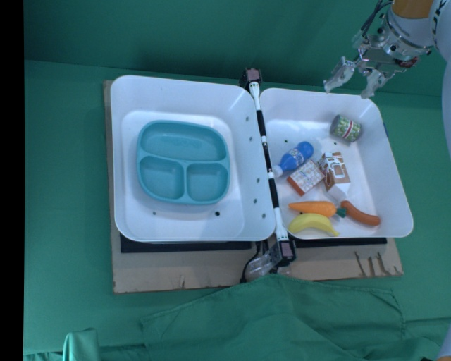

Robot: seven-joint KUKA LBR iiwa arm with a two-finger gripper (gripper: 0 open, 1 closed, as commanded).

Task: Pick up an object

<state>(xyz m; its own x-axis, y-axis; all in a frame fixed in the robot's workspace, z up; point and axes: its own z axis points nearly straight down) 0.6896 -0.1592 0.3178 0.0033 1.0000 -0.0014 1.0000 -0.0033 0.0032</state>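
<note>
Camera view, looking down at a slant. Left bin [127,99]: white, shallow, holds a teal divided plate [183,162] with three compartments, lying flat near the bin's middle. A black-and-white divider bar [262,141] runs between the two bins, from the far edge to the near edge.

Right bin [394,204]: white, holds the small objects. Just right of the bar, a blue bottle [294,158] with a white cap lies on its side, tilted. Touching it to the right, a red-and-white carton [307,175], and beside that a brown-and-white carton [337,171]. Nearer the front edge: an orange carrot [314,208], a yellow banana [313,224] just below it, and a red sausage [361,214] to their right, close to the carrot's green end. Toward the far side, apart from the rest, a small can [346,128] with a green-and-red label lies on its side.

Gripper [356,79] hangs above the far rim of the right bin, above and slightly right of the can. Fingers spread apart, nothing between them. Orange band [412,7] visible at the top right.
</note>
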